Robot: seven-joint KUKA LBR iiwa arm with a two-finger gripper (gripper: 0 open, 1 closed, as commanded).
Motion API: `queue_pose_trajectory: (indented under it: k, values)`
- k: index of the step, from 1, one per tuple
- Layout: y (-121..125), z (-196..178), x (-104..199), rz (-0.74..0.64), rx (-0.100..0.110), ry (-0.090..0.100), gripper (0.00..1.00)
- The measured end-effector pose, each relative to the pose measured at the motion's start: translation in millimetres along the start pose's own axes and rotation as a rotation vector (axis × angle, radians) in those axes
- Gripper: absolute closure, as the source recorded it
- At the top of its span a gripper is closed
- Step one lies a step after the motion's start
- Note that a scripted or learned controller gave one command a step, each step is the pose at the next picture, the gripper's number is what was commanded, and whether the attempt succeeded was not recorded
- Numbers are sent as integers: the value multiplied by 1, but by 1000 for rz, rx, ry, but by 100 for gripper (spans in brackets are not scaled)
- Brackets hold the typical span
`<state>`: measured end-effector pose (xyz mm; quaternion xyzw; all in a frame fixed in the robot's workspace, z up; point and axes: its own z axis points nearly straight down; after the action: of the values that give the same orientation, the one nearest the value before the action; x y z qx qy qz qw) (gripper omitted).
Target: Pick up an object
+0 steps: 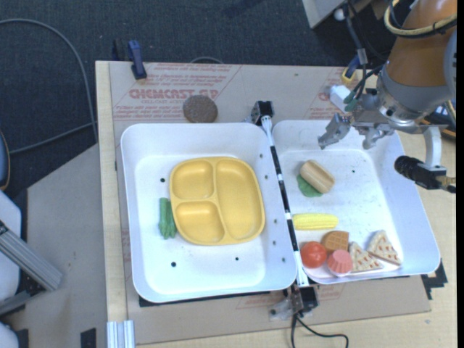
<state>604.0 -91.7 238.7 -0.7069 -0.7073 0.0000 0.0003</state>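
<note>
The gripper (353, 134) hung over the far end of the right bin (413, 216), fingers spread apart and holding nothing. Just beyond its tips lay a toy sandwich (316, 176), seemingly on a green leaf, with the corn cob (313, 222) nearer the front.

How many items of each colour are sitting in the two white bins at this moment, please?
Yellow: 2, divided plate, corn cob
Green: 2, bean pod, leaf
Tan/brown: 4, bread roll, nugget, two sandwich wedges
Red/pink: 2, tomato, cupcake
Total: 10
</note>
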Motion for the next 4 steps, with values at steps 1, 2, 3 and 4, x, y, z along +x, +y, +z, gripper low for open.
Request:
queue_pose_trajectory:
  k: [1,2,3,4]
  values:
    - [2,133,-8,1,2,0,0]
    - [-15,154,-1,1,2,1,0]
    - [-13,143,-1,2,-2,0,100]
    - [-12,53,58,-1,-2,0,100]
